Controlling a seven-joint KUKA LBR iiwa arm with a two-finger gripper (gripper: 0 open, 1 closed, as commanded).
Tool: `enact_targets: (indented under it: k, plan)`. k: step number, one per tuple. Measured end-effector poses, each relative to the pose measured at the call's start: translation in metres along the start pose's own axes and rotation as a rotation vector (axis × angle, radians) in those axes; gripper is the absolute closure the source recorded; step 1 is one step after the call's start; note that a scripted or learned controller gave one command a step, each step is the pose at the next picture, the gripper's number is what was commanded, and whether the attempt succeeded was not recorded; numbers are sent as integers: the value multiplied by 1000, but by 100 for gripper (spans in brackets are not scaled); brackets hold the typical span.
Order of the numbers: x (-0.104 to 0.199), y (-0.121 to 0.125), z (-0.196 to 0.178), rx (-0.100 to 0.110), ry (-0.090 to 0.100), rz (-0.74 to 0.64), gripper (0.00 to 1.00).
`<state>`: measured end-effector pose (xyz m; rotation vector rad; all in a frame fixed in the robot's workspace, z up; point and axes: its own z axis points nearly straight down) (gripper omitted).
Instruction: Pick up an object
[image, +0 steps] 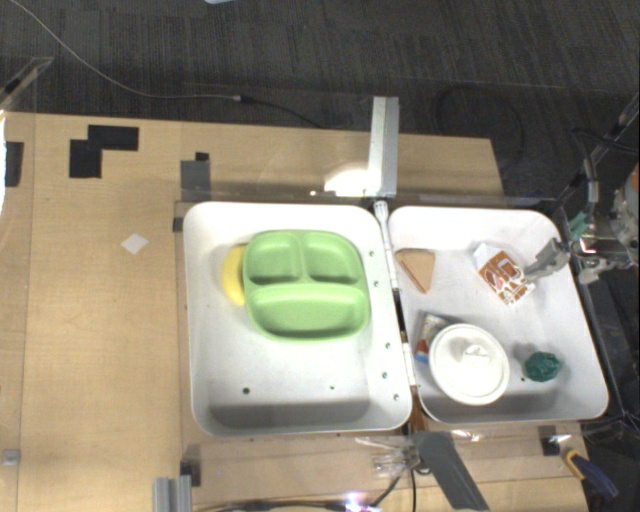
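Nearest, a white bowl (468, 362) sits untouched in the right bin (570, 330); end effector (552, 258), grip state unreadable, nears a patterned packet (502, 274): approach step, descent next.

Overall light: we see even, fairly bright overhead light, slightly washed.
Glare: bright patch on the desk (90, 300) just behind the left bin (290, 395), by the metal post (384, 150).
Shadows: we note soft shade inside the left bin's near wall; faint shadow under the green tray (303, 283).
Sharpness: centre moderately sharp; right edge blurred, arm parts smeared.
Floor: dark, low detail.
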<state>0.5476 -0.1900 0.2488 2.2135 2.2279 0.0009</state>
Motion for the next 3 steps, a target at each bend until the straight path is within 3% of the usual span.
enact_targets:
  k: [1, 2, 3]
  plan:
    - [-13, 93, 105, -2, -1, -173, 0]
    - [-15, 102, 161, -8, -2, -188, 0]
    - [-13, 105, 149, -14, -5, -194, 100]
